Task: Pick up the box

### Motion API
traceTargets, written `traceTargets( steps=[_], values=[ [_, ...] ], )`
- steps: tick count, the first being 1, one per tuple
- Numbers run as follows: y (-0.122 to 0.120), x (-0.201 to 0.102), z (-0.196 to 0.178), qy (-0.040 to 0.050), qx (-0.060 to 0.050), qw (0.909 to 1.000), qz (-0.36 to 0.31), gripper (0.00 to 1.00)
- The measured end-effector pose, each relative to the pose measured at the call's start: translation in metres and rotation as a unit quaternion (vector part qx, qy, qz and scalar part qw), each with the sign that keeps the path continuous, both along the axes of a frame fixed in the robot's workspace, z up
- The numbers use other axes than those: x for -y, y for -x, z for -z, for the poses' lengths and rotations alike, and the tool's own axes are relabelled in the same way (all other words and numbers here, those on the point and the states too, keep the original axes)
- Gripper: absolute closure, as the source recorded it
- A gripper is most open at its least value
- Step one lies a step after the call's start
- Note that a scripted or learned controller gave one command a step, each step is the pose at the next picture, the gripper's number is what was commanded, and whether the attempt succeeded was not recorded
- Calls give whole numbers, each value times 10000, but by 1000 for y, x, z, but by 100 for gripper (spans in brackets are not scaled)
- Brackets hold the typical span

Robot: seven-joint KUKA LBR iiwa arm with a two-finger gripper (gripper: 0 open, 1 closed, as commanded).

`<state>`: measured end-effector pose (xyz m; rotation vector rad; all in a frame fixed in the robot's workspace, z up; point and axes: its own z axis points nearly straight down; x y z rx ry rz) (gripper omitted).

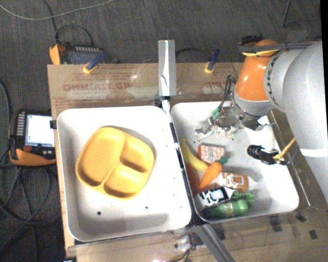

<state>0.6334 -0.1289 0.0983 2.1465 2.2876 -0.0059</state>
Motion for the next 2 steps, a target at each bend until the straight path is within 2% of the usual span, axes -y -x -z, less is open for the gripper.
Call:
traceTargets(
  steps=[1,2],
  values=[
    [19,-10,8,0,66,9995,316,0],
    [18,-9,-1,-7,66,9995,325,100]
  ],
)
